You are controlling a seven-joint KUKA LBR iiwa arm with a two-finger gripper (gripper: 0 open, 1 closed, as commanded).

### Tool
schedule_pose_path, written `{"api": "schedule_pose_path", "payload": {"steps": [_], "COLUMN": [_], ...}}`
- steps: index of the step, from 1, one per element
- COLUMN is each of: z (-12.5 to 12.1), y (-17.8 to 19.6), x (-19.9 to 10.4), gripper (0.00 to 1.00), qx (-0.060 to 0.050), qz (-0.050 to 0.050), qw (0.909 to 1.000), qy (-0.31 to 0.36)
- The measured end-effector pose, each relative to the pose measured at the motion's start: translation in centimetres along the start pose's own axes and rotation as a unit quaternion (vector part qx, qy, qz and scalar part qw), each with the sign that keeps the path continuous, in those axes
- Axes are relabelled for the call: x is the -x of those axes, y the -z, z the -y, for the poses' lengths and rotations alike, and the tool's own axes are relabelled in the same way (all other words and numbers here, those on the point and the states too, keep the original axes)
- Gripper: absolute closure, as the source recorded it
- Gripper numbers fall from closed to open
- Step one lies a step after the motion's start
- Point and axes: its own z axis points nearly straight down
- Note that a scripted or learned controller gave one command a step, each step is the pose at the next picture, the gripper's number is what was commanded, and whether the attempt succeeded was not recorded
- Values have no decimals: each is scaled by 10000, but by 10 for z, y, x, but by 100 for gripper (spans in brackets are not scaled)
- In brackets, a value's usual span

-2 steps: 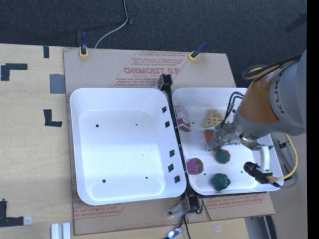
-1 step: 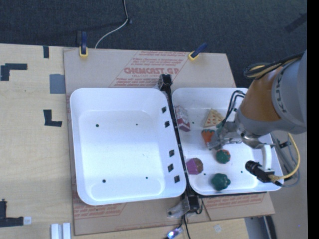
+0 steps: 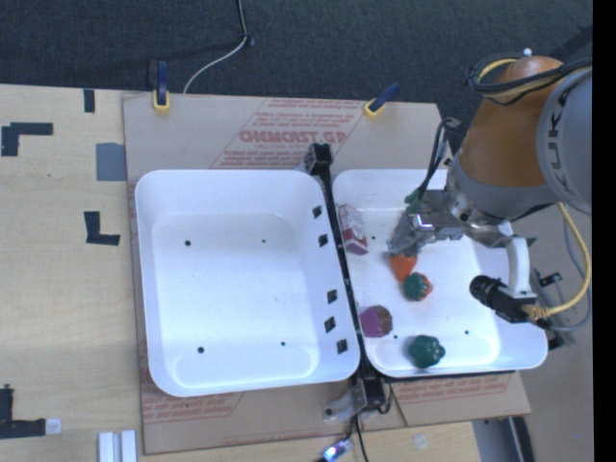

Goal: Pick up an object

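**Gripper low over the orange piece in the right bin**

Looking down from the overhead camera, the arm [image 3: 510, 133] comes in from three o'clock, its orange band bulking over the far right corner of the right bin [image 3: 481, 354]. The gripper [image 3: 409, 243] sits low inside that bin, just past the centre toward ten o'clock. Its metal fingers point down toward seven o'clock and their tips are right at the top of the orange piece [image 3: 404, 265]. From here I cannot tell whether the tips are apart or closed, nor whether they grip anything.

The orange piece lies about mid-bin. Just beside it at five o'clock is a small green ball [image 3: 417, 287], nearly touching. Toward the near edge at six o'clock sits a bigger green lump [image 3: 425, 351]. A purple ball [image 3: 375, 320] rests at eight o'clock, close to the divider [image 3: 332, 258] between the bins. At ten o'clock, against the same divider, lies a red-and-white item [image 3: 353, 234], too blurred to name.

The left bin [image 3: 154, 258] stands alongside, touching the right one at the divider. Both rest on a cardboard sheet [image 3: 279, 133], clamped at its far edge by two clips.
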Motion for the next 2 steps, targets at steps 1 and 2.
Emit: {"api": "schedule_pose_path", "payload": {"steps": [1, 2], "z": [-1, -30], "y": [56, 174], "x": [-35, -56], "gripper": [100, 100], "qx": [-39, 7], "qz": [9, 14], "qw": [10000, 10000], "qy": [-21, -28]}}
